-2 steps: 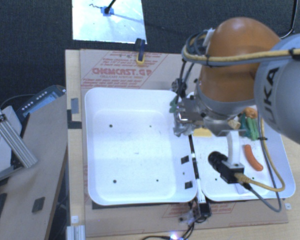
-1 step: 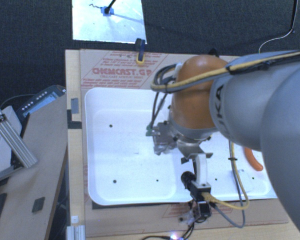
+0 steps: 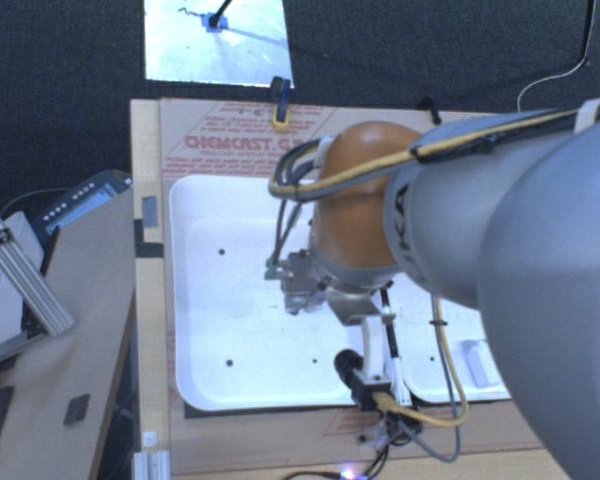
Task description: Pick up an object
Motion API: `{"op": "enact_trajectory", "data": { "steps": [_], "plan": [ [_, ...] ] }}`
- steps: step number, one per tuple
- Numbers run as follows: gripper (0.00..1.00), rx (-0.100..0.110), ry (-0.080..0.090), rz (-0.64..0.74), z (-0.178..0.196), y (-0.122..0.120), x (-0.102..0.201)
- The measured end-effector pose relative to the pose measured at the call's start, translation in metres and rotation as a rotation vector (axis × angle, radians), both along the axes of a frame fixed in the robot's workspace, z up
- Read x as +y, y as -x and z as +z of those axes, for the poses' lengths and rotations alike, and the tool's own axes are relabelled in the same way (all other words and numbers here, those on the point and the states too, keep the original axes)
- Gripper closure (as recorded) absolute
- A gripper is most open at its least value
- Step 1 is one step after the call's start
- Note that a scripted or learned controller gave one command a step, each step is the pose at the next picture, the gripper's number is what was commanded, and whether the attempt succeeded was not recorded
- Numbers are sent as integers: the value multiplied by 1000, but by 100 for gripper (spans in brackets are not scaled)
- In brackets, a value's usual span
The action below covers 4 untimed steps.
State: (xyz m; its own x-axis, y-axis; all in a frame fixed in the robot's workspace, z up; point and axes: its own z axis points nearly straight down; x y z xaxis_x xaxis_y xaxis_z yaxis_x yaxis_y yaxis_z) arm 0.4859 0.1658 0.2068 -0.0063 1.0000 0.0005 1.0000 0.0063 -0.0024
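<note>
Fingers hidden from my screen beneath the wrist, so whether they are spread or pressed together I cannot tell: the gripper [image 3: 298, 286] hangs low over the middle of the left bin [image 3: 220, 318], under the orange band [image 3: 355, 208] of the grey arm [image 3: 510, 238] that reaches in from the right. My only candidate for pickup is a pale boxy object [image 3: 477, 356] lying in the right bin [image 3: 450, 380], close beside the arm's edge and partly covered by it, well apart from the gripper. By its look I judge it small, light and stiff, probably smooth plastic, so apt to slip rather than crush; white on white, its edges are hard to read. I would take it across its narrower width, near the middle, coming straight down. A yellow cable [image 3: 442, 348] droops just beside it and could snag. Both bins sit on the table [image 3: 150, 368].
</note>
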Motion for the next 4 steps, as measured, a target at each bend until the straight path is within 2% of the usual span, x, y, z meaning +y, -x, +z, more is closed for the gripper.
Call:
{"op": "enact_trajectory", "data": {
  "steps": [1, 3, 4],
  "plan": [
    [100, -11, -7, 6, 81, -1, 74],
    [100, -4, -1, -1, 102, -1, 68],
    [100, -13, -6, -1, 197, -2, 69]
  ]
}}
